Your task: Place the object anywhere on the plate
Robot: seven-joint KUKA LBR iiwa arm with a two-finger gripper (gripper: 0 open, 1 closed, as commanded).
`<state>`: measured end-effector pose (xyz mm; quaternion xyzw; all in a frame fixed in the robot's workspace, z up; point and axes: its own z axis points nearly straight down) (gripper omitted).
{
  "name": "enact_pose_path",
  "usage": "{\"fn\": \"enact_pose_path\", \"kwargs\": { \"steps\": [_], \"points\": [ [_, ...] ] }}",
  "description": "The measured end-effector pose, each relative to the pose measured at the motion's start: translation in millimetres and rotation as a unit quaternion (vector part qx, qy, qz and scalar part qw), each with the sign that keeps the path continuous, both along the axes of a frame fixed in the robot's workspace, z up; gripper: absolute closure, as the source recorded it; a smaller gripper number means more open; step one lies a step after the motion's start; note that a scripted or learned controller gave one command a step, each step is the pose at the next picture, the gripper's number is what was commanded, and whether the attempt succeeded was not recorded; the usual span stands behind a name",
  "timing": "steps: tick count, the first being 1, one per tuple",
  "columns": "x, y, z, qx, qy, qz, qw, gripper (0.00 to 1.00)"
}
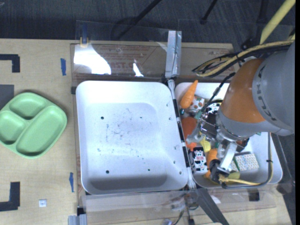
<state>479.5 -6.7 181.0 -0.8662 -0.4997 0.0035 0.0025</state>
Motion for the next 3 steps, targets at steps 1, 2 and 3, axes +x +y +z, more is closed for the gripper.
{"fn": "enact_pose_path", "kwargs": {
  "steps": [1,2,3],
  "points": [
    [8.9,-4.7,88.8,-0.0012,-0.002,0.027,0.9996,0.0],
    [53.9,40.6,-0.2,-0.0022,0.001,-0.182,0.9832,0.0],
    [54.6,41.7,6.0,-0.0038,0.004,-0.18,0.9837,1.0]
  ]
}}
